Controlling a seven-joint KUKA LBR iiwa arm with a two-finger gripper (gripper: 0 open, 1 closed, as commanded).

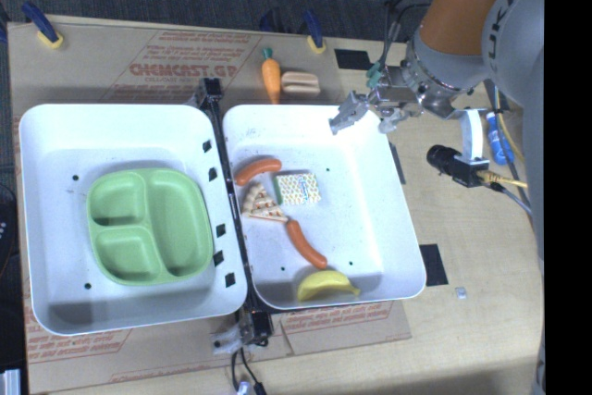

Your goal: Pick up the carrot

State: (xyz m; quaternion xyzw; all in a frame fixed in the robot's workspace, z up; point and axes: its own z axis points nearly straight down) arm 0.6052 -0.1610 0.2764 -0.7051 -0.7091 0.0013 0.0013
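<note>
The carrot (270,77), orange with a green top, lies on the cardboard just behind the right bin's back rim, outside both bins. It points toward the bin, and a small hot dog bun (300,84) lies right beside it. My gripper (367,116) hovers over the right bin's back right corner, about a hand's width to the right of the carrot. It is open with nothing between its fingers.
The right bin (388,227) holds two sausages (257,168) (305,243), a checkered block (297,188), a pizza slice (260,200) and a banana (326,285). A green divided plate (148,224) fills the left bin (46,143). Blue clamps (314,30) stand behind the carrot.
</note>
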